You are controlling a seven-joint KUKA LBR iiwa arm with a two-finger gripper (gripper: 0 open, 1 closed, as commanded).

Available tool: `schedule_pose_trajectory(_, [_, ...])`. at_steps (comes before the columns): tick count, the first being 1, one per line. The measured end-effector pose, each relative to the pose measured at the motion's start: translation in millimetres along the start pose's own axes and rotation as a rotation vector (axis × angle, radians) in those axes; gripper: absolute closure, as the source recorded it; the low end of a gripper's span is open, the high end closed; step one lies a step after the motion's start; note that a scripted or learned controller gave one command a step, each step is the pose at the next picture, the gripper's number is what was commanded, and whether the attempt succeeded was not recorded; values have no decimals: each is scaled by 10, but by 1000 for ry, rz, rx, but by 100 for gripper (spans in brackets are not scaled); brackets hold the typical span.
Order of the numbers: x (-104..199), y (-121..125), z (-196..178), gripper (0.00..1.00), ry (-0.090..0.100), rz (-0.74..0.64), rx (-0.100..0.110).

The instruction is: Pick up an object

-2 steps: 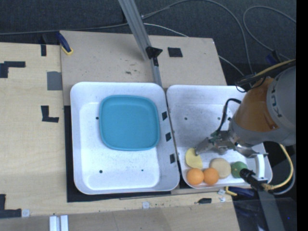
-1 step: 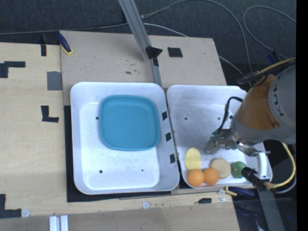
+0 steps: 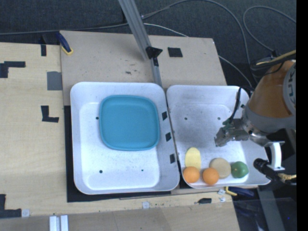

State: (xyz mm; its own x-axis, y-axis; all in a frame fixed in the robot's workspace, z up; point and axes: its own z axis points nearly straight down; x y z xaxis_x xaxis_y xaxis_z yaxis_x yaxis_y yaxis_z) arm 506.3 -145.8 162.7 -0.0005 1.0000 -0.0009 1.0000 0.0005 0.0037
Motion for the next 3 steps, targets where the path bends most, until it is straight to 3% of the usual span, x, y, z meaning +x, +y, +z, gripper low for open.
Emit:
schedule_pose_trajectory(1, [-20, -16, -619, 100, 0, 0, -1])
schedule_pose_trajectory(2, [-20, -11, -906, 100, 1, 0, 2])
schedule_pose_trajectory(3, [389, 93, -865, 100, 2, -3, 5])
